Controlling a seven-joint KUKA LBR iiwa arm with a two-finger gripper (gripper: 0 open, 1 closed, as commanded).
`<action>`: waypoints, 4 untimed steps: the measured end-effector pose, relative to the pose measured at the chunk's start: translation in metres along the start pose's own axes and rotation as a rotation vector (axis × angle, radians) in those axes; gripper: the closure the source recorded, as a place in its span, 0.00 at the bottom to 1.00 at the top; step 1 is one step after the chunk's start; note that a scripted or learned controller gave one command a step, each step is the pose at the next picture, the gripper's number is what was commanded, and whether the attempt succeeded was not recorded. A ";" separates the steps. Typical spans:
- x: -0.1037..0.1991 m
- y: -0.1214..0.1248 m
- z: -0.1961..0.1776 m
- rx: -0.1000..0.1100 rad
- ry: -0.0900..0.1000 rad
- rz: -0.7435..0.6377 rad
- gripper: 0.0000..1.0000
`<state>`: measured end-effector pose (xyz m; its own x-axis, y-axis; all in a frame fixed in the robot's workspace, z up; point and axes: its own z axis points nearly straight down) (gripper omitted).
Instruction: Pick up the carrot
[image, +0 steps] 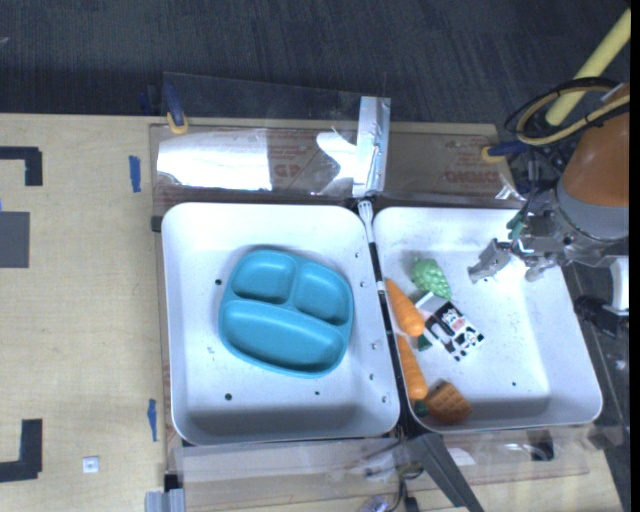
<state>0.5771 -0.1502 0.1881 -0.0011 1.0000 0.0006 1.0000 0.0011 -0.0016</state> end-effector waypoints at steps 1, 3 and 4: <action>0.061 -0.052 0.089 -0.001 0.002 0.109 0.00; 0.134 -0.097 0.004 -0.001 0.003 0.859 0.00; 0.133 -0.097 -0.005 0.001 -0.001 0.859 1.00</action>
<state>0.4799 -0.0178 0.1929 0.7561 0.6544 -0.0025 0.6544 -0.7561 -0.0023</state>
